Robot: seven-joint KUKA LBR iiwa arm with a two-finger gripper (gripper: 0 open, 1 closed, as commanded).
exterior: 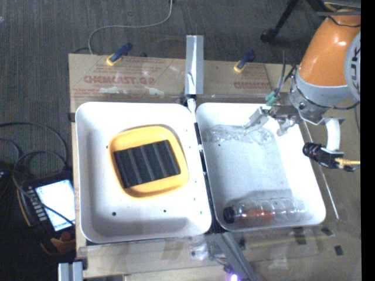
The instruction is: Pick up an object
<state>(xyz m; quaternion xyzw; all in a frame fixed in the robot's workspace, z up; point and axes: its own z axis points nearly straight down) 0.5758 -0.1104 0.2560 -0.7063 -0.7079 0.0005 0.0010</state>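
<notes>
While the two-finger gripper (270, 117) hovers over crumpled clear plastic (237, 134), the grasp is pending
Finger state unreadable; next, descend squarely in the right white bin (316, 199)

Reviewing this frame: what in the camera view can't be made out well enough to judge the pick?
- Gripper: fingers too small and blurred in the camera view to tell open or shut.
- Crumpled clear plastic under it: transparent against the right bin, so its outline and any contact are unclear.
- Clear bottle: contents unreadable through glare.
- Arm: cut off by the right edge.
</notes>
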